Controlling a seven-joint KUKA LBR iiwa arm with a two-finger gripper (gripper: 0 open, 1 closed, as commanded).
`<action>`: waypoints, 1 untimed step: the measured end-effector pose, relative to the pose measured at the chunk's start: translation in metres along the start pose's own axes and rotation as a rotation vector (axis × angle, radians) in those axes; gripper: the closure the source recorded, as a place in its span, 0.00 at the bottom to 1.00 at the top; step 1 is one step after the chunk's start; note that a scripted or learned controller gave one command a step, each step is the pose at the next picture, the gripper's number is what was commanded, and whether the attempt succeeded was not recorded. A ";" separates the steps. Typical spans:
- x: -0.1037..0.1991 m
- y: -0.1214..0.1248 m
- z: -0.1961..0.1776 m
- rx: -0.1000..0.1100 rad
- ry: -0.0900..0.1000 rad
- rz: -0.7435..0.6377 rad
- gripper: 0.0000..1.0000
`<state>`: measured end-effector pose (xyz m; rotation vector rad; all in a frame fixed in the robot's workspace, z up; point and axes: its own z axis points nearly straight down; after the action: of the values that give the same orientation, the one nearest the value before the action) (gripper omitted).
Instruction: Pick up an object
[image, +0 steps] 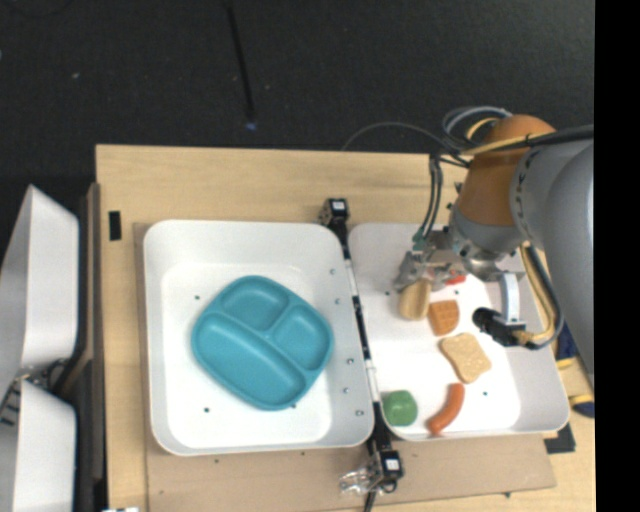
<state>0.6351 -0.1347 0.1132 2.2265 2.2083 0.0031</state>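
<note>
The right bin (530, 405) holds several toy foods. A tan roll-shaped piece (413, 302) lies near the bin's left side, with an orange nugget (443, 317) beside it. A toast slice (467, 357) sits further forward, and a green piece (400, 406) and an orange sausage (446, 410) lie by the front wall. My gripper (422, 275) is low over the back part of this bin, directly above and behind the tan piece, and may be touching its top. Nothing is visibly lifted.
A teal divided plate (262, 342) lies in the left bin (170, 260). A black part with cables (497, 326) hangs by the arm over the right bin. The grey arm with its orange band (500, 180) covers the bin's back right corner.
</note>
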 end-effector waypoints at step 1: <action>0.004 -0.003 -0.047 -0.001 0.002 -0.005 1.00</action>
<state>0.6318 -0.1303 0.1605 2.2216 2.2141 0.0055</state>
